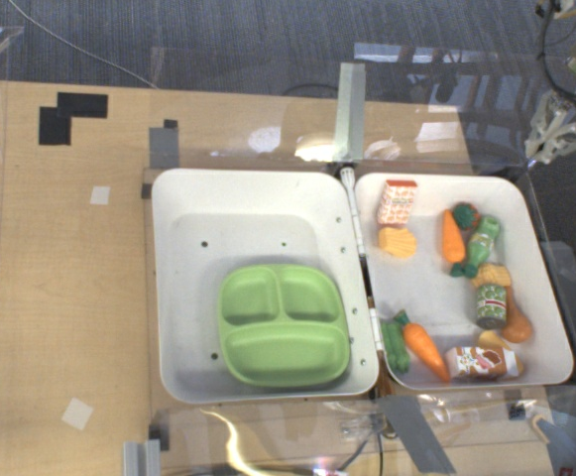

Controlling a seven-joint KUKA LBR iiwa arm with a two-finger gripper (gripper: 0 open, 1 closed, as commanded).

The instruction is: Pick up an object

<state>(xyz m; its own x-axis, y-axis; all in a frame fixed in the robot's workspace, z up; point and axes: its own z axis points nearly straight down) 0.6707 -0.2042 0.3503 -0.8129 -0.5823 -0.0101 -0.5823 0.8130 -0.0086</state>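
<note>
The right bin (555,335) holds several toy foods. A red-and-white carton (398,203) and a yellow piece (398,242) lie at its left. An orange carrot (451,238) and a green bottle (482,246) sit near the middle. A green can (491,306) stands toward the right wall. Along the front lie a second carrot (424,346), a green vegetable (395,341) and a red-and-white can (484,362) on its side. My gripper (555,135) hangs past the bin's far right corner, above the bench and away from every object. Nothing shows in its grasp.
The left bin (183,226) bears a green divided plate (283,323) at its front. A grey upright post (350,107) stands behind the seam between the bins. Cables (563,3) hang at the top right. Tan bench surface stretches out to the left.
</note>
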